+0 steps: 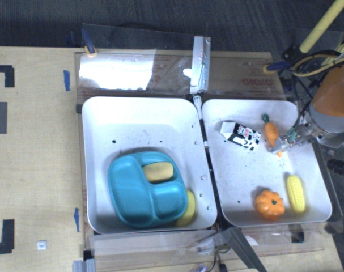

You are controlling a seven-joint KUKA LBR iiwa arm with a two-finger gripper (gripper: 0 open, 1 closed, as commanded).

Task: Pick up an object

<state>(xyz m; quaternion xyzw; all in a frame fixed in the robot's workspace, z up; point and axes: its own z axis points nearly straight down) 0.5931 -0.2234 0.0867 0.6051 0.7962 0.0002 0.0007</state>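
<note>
Nearest to the camera, in the left bin, lay a blue sectioned tray with a yellow piece in one of its compartments, and another yellow thing showed partly from under its right edge. In the right bin, near the front wall, sat a small orange pumpkin with a yellow corn cob just beside it on the right, apart from it. Farther back lay a black and white toy, and right of it an orange carrot with a green top. The gripper stood low at the right side of this bin, just beside the carrot; whether it was open or closed I could not tell, and nothing was seen held in it. The carrot seemed to be the likely target. To do this step well, I think the gripper should be centred over the carrot's thicker part, across its long axis, and go down fully before closing, because the carrot is narrow and may roll away.
</note>
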